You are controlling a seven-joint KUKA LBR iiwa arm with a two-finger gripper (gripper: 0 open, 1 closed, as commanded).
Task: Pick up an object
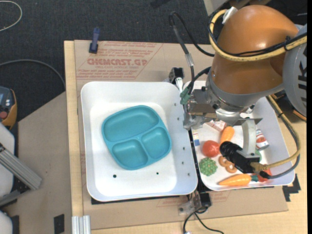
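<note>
The gripper [199, 112] hangs low over the right bin [285, 179], just above the red tomato [210, 148] in the view. The orange-banded wrist [248, 38] covers it from above, so whether it is open or closed cannot be told. Nothing is seen held in it.

The objects to pick lie crowded around the tomato. A green knobbly ball [208, 166] is just beside it on the near side, and an orange piece [226, 134] lies just beside it toward the arm. An orange ring slice [227, 164] is near, and a carrot [235, 180] lies beyond the ball along the bin's near rim.

The likely trouble is this crowding. A descent beside the tomato could land on two items at once, or nudge the round tomato so that it rolls away. The gripper also sits close to the bin wall on the tomato's side away from the arm, next to the left bin [87, 130] with its teal plate [136, 136], so a close there could catch the rim. The small, smooth items would probably slip easily.
</note>
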